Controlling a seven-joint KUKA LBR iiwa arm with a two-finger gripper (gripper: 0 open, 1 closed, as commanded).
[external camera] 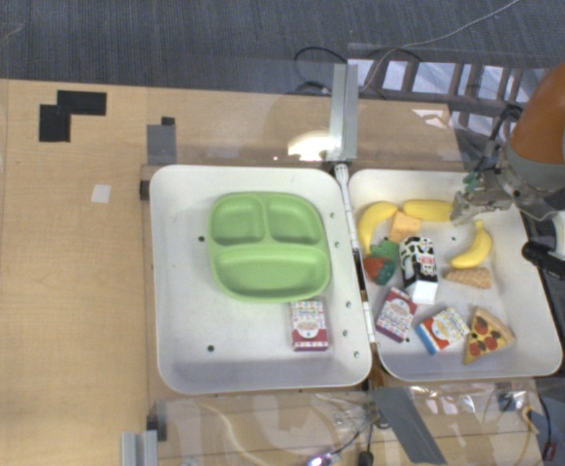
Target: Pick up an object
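My gripper (470, 205) hangs over the back right part of the right bin (545, 357), just above a yellow banana (474, 248) and beside another yellow piece (426, 209). I see nothing held in it. Toy food lies below and to its left: a banana (373, 225), an orange wedge (406, 226), a cow-patterned carton (418, 256), a red and green strawberry (382, 260), a tan wedge (470, 278), a pizza slice (486, 335), a blue and red box (444, 329) and a small red carton (396, 316).
The left bin (181, 357) holds a green divided plate (268, 244) and a small patterned carton (309, 325) near its front right. A metal post (341, 115) stands behind the gap between the bins. Cables run behind the right bin.
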